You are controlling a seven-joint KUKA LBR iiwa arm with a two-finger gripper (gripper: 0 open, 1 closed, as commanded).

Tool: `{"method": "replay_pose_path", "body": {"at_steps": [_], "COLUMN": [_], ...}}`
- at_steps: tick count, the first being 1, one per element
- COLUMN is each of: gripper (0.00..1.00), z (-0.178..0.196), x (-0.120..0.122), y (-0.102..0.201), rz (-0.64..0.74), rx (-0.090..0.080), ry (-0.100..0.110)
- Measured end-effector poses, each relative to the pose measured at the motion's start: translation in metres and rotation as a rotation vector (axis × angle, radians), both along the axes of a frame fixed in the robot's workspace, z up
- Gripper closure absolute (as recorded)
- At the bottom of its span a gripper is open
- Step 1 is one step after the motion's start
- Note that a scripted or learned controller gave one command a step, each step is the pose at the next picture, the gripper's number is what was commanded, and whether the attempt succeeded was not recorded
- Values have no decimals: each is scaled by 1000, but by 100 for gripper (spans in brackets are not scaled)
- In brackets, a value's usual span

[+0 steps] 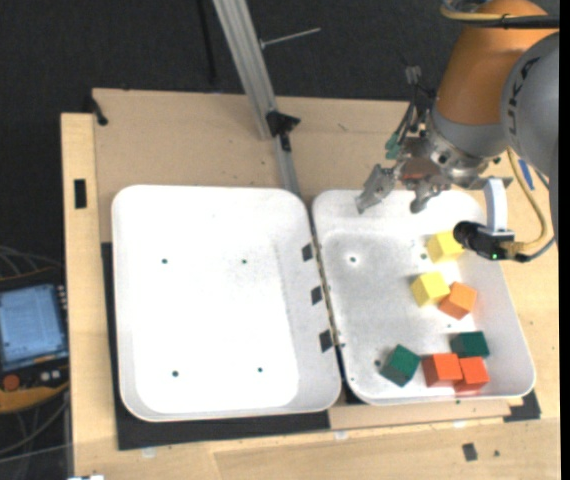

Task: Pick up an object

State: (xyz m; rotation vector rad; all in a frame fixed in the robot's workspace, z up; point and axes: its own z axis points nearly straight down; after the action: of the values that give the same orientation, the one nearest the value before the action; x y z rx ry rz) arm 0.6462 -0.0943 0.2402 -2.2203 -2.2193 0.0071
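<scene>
Gripper positioned over the far left corner of the right bin, fingers spread apart, nothing between them. Arm entering from the right, orange band above the wrist.

Objects gathered in the right half of the right bin, well apart from the gripper. Yellow block farthest back, just beside a black fitting with a green light on a cable. Second yellow block nearer, touching or almost touching an orange block on its right. Along the near edge: dark green block tilted at left, two red-orange blocks side by side to its right, a green block just behind those.

Left bin white, a few small dark dots on its floor. Bins abutting, small black clips at the seam.

Metal rail slanting down from the far side to the bins' junction. Teach pendant with lit screen off the bench at left.
</scene>
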Motion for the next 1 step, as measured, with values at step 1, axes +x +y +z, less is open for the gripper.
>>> {"method": "replay_pose_path", "body": {"at_steps": [1], "gripper": [0], "z": [-59], "x": [0], "y": [-10], "rz": [-1], "rx": [-1], "ry": [0]}}
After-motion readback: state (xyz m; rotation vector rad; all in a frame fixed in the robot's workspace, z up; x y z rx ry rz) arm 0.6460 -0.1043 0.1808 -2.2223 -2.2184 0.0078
